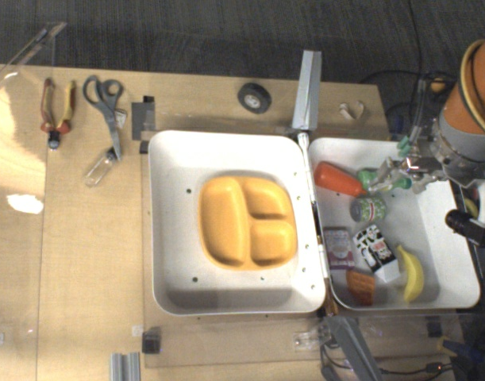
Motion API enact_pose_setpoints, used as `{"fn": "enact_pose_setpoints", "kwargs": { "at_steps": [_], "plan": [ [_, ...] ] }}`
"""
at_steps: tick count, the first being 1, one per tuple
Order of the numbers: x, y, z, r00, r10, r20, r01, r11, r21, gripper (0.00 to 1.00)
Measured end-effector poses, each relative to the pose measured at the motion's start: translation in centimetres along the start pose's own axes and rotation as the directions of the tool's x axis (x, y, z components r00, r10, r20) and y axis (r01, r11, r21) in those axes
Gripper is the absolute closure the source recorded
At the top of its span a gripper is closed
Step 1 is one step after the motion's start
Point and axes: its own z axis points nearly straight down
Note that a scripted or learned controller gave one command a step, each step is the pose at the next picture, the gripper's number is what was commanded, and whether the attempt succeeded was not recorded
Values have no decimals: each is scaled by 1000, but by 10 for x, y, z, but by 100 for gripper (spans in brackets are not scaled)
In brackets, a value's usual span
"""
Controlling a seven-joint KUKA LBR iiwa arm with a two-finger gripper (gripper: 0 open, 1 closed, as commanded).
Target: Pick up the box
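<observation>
Two bins (171, 284) — one tray (248, 219), one banana (412, 275), one carrot (339, 178).

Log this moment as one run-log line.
gripper: above right bin, near carrot | box: in bin, ungrasped | yellow tray: left bin

No text, brand, number or sign can be read here. The black-and-white box (377, 252), just left of the banana (411, 274) in the right bin (452, 213), carries bold printed patches too blurred to make out as letters. The small purple-edged packet (338, 247), just left of that box, bears faint print, equally unreadable.
</observation>
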Motion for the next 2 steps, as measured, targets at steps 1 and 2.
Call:
{"fn": "enact_pose_setpoints", "kwargs": {
  "at_steps": [1, 2],
  "plan": [
    [34, -53, 83, 995, -101, 0, 101, 995, 0, 0],
    [38, 18, 145, 985, -172, 3, 172, 985, -3, 0]
  ]
}}
